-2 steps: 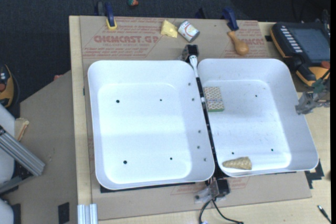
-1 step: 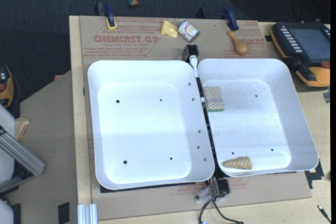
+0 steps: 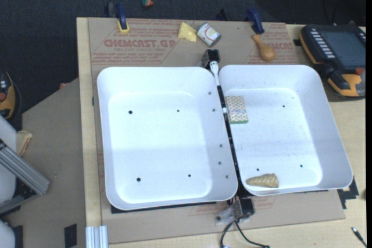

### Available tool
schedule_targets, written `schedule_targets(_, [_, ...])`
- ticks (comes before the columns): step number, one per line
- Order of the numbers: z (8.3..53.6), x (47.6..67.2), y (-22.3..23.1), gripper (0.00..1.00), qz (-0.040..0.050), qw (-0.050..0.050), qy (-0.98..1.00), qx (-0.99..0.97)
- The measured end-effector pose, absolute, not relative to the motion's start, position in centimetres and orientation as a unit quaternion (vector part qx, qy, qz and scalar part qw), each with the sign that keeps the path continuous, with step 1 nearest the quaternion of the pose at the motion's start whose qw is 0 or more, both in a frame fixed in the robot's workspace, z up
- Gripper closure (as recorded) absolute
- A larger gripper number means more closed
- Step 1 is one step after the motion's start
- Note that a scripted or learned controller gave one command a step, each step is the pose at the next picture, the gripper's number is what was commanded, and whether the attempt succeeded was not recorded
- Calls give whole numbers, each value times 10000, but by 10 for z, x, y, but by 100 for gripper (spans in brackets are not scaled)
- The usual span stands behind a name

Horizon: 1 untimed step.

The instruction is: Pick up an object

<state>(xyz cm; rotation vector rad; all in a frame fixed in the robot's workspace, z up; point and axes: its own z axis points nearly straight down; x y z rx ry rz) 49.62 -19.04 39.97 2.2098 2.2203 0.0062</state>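
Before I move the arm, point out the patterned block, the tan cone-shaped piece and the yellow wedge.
patterned block [image 3: 236,110], camera view, middle of its top face
tan cone-shaped piece [image 3: 263,181], camera view, mid-body
yellow wedge [image 3: 187,32], camera view, centre of its face

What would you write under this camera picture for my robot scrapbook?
Two white bins side by side; the right one holds a patterned block and a tan cone-shaped piece.

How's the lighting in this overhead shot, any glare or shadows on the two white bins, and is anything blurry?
In the camera view, light is even and fairly soft; the left bin shows a brighter upper floor and a faintly greyer lower half, with no harsh glare. The right bin is similarly bright, with weak shadows along its walls. The patterned block and tan cone-shaped piece look slightly soft, fine detail unreadable.
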Motion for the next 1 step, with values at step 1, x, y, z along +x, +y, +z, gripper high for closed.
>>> schedule_targets(1, [300,502,-107,100,-16,-51,7101,7041])
